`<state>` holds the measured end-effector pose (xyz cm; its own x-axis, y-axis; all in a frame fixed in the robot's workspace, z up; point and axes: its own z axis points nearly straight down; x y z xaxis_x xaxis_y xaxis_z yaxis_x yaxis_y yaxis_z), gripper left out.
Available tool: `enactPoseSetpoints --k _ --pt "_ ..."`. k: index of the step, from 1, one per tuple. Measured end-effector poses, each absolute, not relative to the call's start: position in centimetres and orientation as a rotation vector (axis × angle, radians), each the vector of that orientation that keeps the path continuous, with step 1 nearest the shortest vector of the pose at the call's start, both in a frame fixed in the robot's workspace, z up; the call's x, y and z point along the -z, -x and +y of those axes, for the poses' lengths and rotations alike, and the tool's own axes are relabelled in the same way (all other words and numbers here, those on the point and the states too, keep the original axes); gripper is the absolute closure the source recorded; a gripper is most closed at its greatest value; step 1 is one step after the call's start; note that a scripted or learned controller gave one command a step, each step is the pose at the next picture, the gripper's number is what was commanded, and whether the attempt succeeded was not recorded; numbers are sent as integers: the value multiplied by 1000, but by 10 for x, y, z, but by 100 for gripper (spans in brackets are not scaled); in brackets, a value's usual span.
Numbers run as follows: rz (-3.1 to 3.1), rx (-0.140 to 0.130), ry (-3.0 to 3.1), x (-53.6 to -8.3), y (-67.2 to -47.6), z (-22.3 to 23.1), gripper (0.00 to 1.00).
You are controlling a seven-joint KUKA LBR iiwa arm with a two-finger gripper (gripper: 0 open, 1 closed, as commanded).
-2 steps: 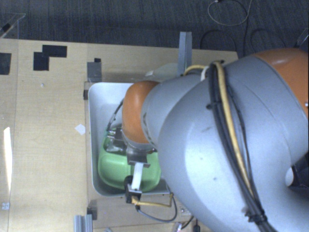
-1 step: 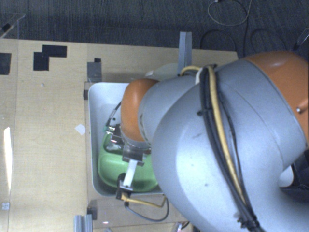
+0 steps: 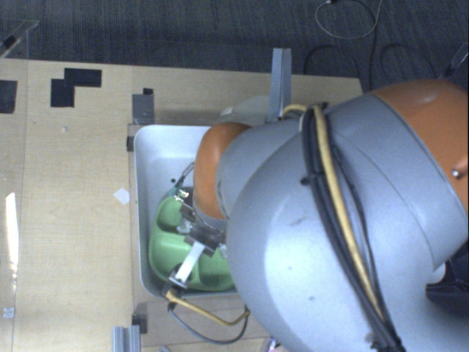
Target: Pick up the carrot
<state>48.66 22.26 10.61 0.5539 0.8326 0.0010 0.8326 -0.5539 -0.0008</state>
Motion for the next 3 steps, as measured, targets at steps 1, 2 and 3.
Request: enactPoseSetpoints --k 1,2,3 --pt "-1880 53 2513 -96 -493 190 0" --pt "-2249 52 2218 -96 -498 235 0" --pt "-2368 5 2064 -111 -548 208 0"
